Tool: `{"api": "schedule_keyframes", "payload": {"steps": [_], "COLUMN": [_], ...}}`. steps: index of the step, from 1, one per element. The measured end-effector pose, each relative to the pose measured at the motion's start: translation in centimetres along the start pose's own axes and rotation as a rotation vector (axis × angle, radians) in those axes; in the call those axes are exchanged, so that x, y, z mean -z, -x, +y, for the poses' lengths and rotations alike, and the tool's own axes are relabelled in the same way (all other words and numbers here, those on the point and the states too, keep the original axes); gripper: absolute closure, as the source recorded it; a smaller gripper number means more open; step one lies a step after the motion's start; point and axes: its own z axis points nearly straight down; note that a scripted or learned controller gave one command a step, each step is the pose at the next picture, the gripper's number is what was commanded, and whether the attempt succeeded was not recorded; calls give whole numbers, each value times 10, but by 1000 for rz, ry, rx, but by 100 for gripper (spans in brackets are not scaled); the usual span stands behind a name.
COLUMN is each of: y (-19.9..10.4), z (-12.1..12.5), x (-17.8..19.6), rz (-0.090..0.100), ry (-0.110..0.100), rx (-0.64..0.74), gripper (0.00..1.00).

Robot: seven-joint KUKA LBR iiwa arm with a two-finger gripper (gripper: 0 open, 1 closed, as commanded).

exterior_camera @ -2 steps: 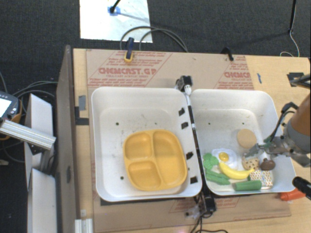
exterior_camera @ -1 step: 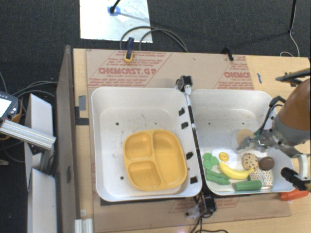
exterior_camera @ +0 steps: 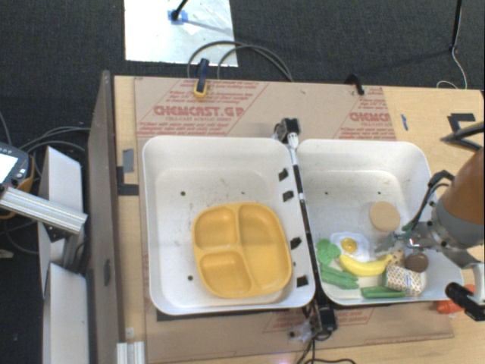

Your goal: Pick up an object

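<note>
The arm [exterior_camera: 462,203] enters from the right edge and hangs low over the right side of the right bin [exterior_camera: 356,158], its wrist angled down toward the bin's near right corner. The gripper [exterior_camera: 405,241] sits among the clutter there, but the arm's body and the small parts around it hide the tips, so I cannot tell how the jaws stand. Just left of the gripper lies a yellow banana [exterior_camera: 364,265], with a fried egg [exterior_camera: 349,244] touching its far side. A round tan disc [exterior_camera: 384,216] lies just beyond the gripper. Near it sit a brown ball [exterior_camera: 415,262], a wrapped block [exterior_camera: 404,280] and green pieces [exterior_camera: 333,268]. The left bin [exterior_camera: 174,173] holds a yellow divided tray [exterior_camera: 241,249].
</note>
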Motion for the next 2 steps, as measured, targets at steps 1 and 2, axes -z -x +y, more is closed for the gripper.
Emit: {"api": "schedule_keyframes", "payload": {"steps": [1,2], "y": [-28,1], "z": [83,89], "x": [1,1], "rz": [-1,-2], "ry": [10,5], "rx": [11,2], "gripper": [0,0]}}
